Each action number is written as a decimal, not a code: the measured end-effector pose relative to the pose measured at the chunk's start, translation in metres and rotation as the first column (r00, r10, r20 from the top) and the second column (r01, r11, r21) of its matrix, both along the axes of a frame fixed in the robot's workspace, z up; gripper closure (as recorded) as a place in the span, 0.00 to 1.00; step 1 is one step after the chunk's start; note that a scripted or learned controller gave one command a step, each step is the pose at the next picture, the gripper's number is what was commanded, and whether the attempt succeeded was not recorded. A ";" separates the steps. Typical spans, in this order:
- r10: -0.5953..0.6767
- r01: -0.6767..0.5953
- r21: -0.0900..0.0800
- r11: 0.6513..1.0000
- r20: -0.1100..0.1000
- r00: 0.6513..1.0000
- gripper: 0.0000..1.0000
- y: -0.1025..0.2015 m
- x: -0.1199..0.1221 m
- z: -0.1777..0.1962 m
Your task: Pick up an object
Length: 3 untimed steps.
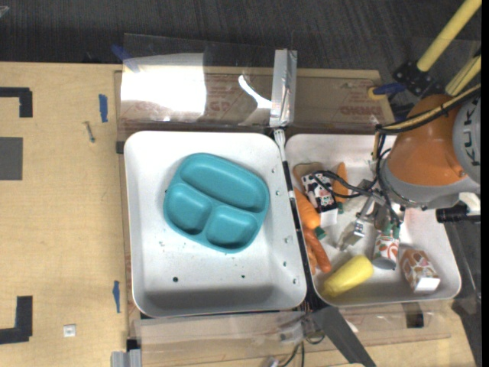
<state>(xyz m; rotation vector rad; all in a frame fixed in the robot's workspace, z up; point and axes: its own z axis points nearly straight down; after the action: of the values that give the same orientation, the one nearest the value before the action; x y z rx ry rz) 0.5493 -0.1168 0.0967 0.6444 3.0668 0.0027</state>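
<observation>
A single fixed camera looks down from above the tabletop [53, 228] at a slant, far enough off to take in both white bins whole. The left bin [145, 228] sits near the centre of the frame, the right bin [447, 277] toward 3 o'clock. The arm [428, 151] enters from 3 o'clock, and dark floor fills the strip toward 12 o'clock.

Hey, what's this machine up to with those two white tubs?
A robot arm reaches from the right into the right bin, its gripper low among small items: a yellow banana-like object, orange carrot-shaped pieces and a small patterned box. Nothing looks lifted yet. The left bin holds a teal divided tray.
</observation>
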 end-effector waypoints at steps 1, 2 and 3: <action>-0.122 0.122 0.000 0.992 0.006 0.992 0.00 0.016 0.092 0.092; -0.016 0.016 -0.001 1.000 -0.004 1.000 0.00 -0.037 0.081 0.020; 0.056 -0.056 -0.014 0.998 0.042 0.998 0.00 -0.009 -0.035 0.006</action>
<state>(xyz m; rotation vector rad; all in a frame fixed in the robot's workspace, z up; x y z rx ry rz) 0.5146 -0.1261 0.1029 0.5504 3.0407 -0.0032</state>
